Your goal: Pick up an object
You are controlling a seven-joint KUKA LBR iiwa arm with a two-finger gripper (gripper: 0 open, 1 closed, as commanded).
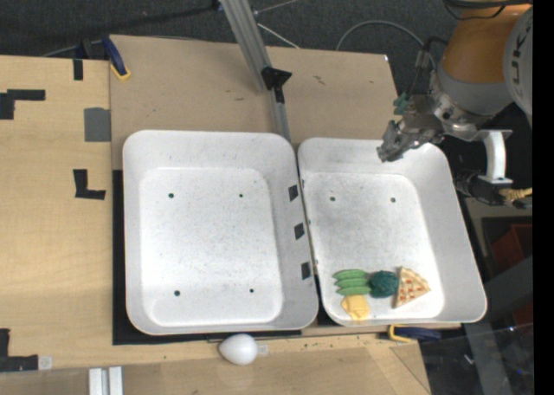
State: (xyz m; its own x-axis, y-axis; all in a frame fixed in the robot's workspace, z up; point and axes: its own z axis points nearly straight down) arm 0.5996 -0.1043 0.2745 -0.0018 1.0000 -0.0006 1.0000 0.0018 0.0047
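Camera view | pincer (387,151) at right bin's (450,211) 1 o'clock rim, whether apart or together I cannot tell | toy food cluster: green piece (351,280), pizza slice (410,286), at 5 o'clock corner | advice: travel toward 5 o'clock, descend centred on one piece, avoid wall.

Even bright light, slightly grainy.

Both shallow white plastic bins, left (147,211) and right (450,211), carry fine dark speckling. In the right bin's near corner: a green ridged pod-shaped toy (351,280), a dark teal rounded toy (382,282) beside it, a yellow toy (355,305) below the pod, and an orange-and-cream pizza-slice toy (410,286) with red dots. A white egg-shaped object (238,349) lies on the tan wooden bench (52,237) in front of the left bin. The arm's orange band (480,47) sits above grey metal.
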